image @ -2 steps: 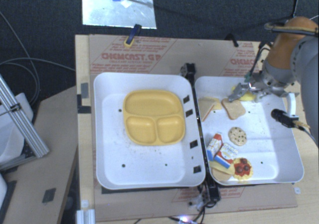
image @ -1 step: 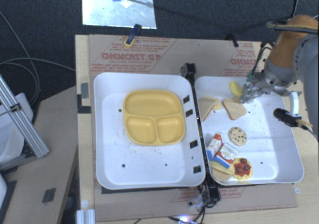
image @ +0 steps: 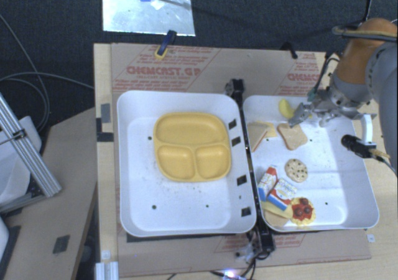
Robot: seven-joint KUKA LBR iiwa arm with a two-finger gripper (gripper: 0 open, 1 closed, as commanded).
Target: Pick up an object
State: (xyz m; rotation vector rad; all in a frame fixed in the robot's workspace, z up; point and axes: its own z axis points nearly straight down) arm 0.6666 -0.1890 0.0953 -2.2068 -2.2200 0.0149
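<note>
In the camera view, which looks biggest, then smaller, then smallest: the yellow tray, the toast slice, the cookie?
1. Yellow tray, by far the biggest, in the left bin.
2. Toast slice, in the right bin.
3. Cookie, a little smaller than the toast; it's close.

Arm (image: 364,61) reaching from right, gripper (image: 298,116) low, possibly open.

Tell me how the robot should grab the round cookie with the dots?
The cookie lies flat on the right bin's floor, apart from the other pieces. Probably best to come straight down from above and pinch it across its round edge, one finger on each side. Any direction should work, though the side facing the small carton has less room.
</note>
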